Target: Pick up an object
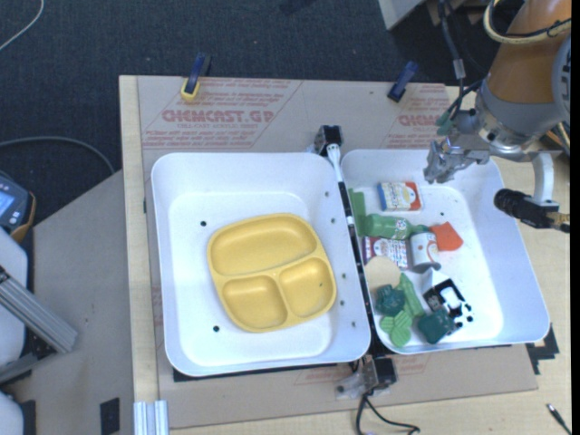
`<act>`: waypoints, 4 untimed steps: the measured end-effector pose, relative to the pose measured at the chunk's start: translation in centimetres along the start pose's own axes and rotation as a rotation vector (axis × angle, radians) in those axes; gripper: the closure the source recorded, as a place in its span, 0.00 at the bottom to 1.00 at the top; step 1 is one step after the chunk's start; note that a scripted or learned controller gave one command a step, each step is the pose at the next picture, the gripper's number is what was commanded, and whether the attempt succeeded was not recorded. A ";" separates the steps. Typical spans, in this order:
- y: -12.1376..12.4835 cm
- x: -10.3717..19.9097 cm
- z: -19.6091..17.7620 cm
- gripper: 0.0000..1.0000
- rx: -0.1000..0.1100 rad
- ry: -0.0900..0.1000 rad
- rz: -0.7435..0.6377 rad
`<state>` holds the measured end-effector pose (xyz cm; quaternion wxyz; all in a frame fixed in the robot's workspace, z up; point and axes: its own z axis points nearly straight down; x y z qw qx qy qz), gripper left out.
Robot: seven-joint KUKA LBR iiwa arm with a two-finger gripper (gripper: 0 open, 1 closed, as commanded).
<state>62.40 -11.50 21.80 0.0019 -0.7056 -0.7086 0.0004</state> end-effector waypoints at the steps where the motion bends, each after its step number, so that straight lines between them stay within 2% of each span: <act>1: -1.7 5.5 -1.0 1.00 -0.001 0.001 -0.002; 2: -3.8 11.1 -1.5 1.00 0.000 0.001 -0.002; 3: -7.0 16.3 -1.3 1.00 0.001 0.001 -0.002; 4: -7.3 15.1 0.4 1.00 0.001 -0.002 0.005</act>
